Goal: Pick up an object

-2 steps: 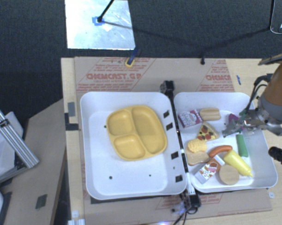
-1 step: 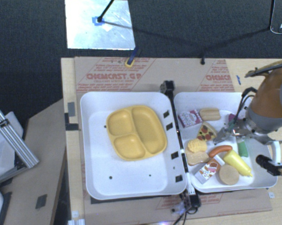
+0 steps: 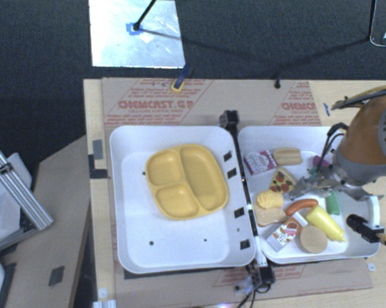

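Camera view showed the tabletop (image 3: pixel 101 248) carrying two shallow white bins side by side. The left bin (image 3: pixel 136 247) held a yellow divided plate (image 3: pixel 184 181) with three compartments, lying flat near the bin's centre. The right bin (image 3: pixel 372 207) held a cluster of toy food items: a pink packet (image 3: pixel 259 161) and a tan bread roll (image 3: pixel 287 156) at the far side, a pizza slice (image 3: pixel 282 178) below them, a yellow lumpy piece (image 3: pixel 269 199) touching a tan slice (image 3: pixel 267 215), a red sausage (image 3: pixel 300 206), a yellow bottle (image 3: pixel 326 222), a small red-and-white carton (image 3: pixel 284 234), a round tan disc (image 3: pixel 313 239), and a green piece (image 3: pixel 333 203) near the right wall. The arm (image 3: pixel 370 147) reached in from the right, its orange band above the right bin. The jaws (image 3: pixel 306 186) sat low inside the right bin, between the pizza slice and the red sausage, just beside both. Whether the jaws were open or closed could not be told, and no item was seen between them.
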### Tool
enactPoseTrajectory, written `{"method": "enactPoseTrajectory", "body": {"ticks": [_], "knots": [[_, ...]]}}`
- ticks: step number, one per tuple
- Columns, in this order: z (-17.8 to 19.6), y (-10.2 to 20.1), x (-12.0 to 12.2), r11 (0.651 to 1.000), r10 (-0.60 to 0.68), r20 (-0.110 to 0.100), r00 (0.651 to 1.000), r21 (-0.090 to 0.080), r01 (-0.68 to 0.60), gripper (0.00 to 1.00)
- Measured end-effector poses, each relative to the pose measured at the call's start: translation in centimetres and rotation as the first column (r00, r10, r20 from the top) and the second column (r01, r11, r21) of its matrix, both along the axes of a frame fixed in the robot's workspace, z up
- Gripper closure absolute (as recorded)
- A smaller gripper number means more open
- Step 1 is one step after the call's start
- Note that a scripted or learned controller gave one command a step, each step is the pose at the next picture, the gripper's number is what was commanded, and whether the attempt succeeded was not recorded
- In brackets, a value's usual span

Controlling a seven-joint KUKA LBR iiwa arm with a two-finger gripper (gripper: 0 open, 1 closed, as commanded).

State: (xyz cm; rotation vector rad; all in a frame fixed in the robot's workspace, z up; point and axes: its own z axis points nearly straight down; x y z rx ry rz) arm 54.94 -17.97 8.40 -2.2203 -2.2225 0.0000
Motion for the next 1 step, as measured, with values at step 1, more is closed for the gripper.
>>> {"method": "enactPoseTrajectory", "body": {"ticks": [1], "knots": [[1.14,-0.04,0.09,1.000,0.000,0.003,1.000,-0.001,0.000,1.00]]}}
